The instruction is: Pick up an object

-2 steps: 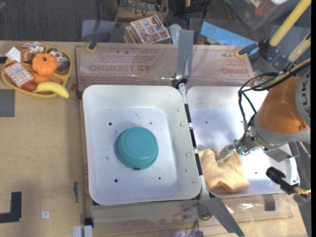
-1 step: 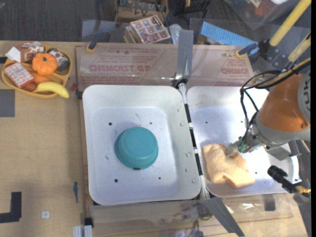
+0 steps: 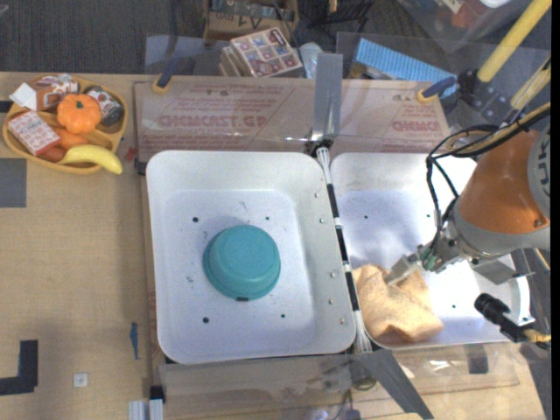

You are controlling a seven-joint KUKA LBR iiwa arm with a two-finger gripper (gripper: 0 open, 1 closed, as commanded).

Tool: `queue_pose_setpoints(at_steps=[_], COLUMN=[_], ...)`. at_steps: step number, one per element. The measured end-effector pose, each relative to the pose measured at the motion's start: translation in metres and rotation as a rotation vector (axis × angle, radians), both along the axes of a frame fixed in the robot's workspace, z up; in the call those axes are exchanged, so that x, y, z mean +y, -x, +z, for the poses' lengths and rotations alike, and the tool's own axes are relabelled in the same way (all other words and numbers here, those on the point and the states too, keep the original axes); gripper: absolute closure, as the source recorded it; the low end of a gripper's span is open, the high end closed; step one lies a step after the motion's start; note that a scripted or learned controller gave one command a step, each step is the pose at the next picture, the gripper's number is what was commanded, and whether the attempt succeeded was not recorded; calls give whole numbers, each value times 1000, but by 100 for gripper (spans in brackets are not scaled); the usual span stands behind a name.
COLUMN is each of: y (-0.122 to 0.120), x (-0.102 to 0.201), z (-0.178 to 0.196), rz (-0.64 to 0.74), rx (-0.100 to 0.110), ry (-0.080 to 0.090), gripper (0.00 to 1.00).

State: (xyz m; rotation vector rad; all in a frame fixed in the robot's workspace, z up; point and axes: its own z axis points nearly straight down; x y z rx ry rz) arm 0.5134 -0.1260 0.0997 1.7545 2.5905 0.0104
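Note:
A tan, spongy bread-like lump (image 3: pixel 398 309) lies in the right bin (image 3: pixel 385 208), against its front left corner. My gripper (image 3: pixel 408 270) comes down from the orange-banded wrist on the right and sits right at the lump's upper edge, touching or nearly touching it. A teal bowl (image 3: pixel 242 262), upside down, rests in the middle of the left bin (image 3: pixel 175 199).
Black cables loop over the right bin's far side near the arm. A yellow dish (image 3: pixel 17 138) with a small pumpkin, a banana and packets sits on the bench at far left. Cardboard and clutter stand behind both bins.

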Motion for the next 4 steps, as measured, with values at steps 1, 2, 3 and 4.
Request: queue_pose_setpoints(at_steps=[1, 2, 3, 4], y=[0, -1, 34, -29], x=[0, -1, 25, 18], z=[-10, 0, 44, 98], rz=[8, 3, 187, -100], rx=[4, 1, 14, 12], ry=[1, -2, -1, 0], gripper=[0, 100, 100, 100])
